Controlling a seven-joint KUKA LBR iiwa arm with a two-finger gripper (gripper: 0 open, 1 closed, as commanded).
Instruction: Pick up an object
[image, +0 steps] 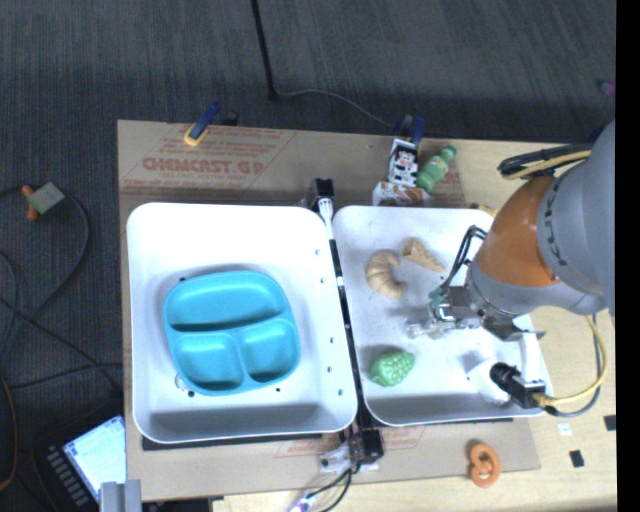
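In the right bin (440, 400): one croissant (385, 274), beside it a cone-shaped pastry (423, 256); one green lumpy item (392, 367) near the front-left corner. The jaws of the gripper (430, 322) low between these; whether wide or narrow cannot be told. Left bin (150, 300): one blue divided tray (232, 331). Worktop (200, 165): orange ring (484, 463) at front.

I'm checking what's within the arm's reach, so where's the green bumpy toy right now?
The green bumpy toy lies in the right bin, near its front-left corner, below the croissant-shaped piece and to the lower left of the gripper.
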